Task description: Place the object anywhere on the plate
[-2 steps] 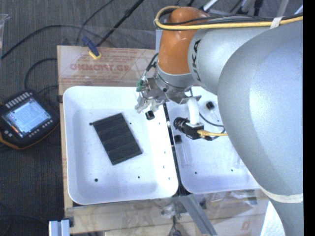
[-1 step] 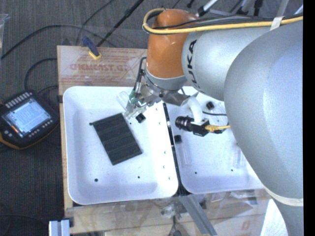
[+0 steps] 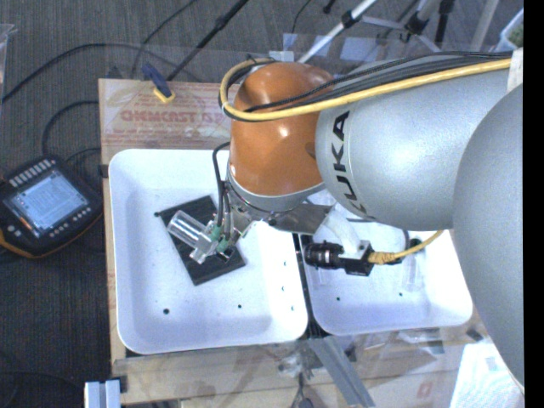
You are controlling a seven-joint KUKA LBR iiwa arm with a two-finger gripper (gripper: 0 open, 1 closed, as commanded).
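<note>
Cylinder, shiny metal, lies on black plate in left bin, toward bin's far edge, long axis slanting. Gripper touches its near-right end; finger state: cannot tell.

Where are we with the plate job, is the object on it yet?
Done: the arm has reached over the left bin, with the gripper low above the black plate. In hand: the gripper sits over the plate, but I cannot make out an object in it or on the plate. Left: confirming the placement and pulling the arm away.
</note>
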